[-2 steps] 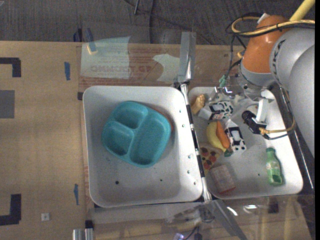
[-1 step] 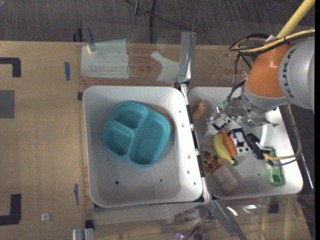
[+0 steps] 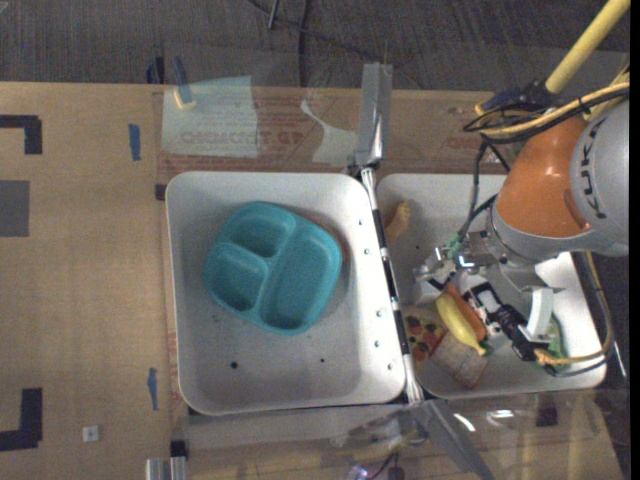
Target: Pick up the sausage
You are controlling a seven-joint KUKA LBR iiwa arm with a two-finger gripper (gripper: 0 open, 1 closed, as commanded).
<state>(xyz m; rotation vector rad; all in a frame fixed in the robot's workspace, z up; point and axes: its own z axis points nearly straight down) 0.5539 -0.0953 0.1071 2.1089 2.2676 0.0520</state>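
though under banana, sausage

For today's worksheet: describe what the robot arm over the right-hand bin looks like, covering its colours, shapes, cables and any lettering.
The grey, rounded robot arm carries a glossy orange band above the wrist and dark KUKA lettering on its grey shell. Yellow and black cables loop over its top near a yellow rod. At its end sits a small metal-and-black claw with thin wires around it.
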